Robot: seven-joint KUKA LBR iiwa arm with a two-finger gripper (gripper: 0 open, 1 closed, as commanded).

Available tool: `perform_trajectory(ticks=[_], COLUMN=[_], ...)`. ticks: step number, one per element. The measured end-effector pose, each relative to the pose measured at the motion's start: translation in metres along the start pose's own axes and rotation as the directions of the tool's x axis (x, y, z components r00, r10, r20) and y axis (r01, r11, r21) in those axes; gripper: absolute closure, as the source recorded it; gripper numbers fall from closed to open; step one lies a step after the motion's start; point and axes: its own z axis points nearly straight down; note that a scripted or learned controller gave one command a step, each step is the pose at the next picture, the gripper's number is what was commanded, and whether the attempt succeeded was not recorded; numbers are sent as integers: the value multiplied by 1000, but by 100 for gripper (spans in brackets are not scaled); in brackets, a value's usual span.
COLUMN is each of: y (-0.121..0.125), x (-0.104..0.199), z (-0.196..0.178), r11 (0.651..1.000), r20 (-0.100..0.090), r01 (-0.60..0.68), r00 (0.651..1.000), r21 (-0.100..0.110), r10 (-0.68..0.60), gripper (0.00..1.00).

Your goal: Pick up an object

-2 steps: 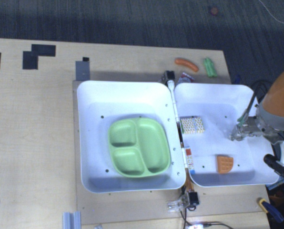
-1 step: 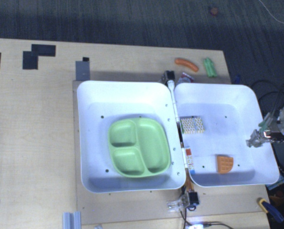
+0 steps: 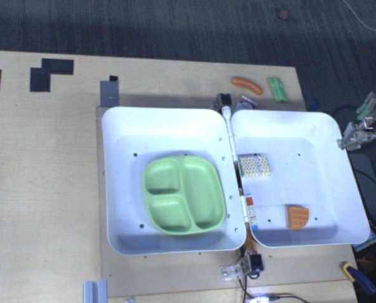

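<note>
We take the right bin [image 3: 314,131] as our landmark. Left of it, in the neighbouring bin, sits the big green divided plate [image 3: 184,194], stiff, broad, awkward to pinch except by a rim. Inside our landmark's left side lies a small patterned block [image 3: 254,165]; near its front wall, an orange waffle-like piece [image 3: 297,217], likely light, graspable across its narrow sides. At the bin's right rim, the gripper [image 3: 358,134] — how wide it stands, we cannot tell.

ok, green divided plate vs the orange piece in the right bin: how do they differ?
The green divided plate is far larger and fills the middle of the left bin; the orange piece is small and sits near the right bin's front wall. The plate has three compartments; the piece looks flat and ridged. Both lie flat.
</note>
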Motion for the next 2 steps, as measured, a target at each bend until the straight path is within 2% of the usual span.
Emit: perform_trajectory(ticks=[1,2], y=[25,25], x=[60,59], z=[23,22], r11=[1000,1000], r20=[-3,-1], r01=[1,0], r00=[1000,1000], r21=[4,4], r10=[-1,0], gripper=[100,0])
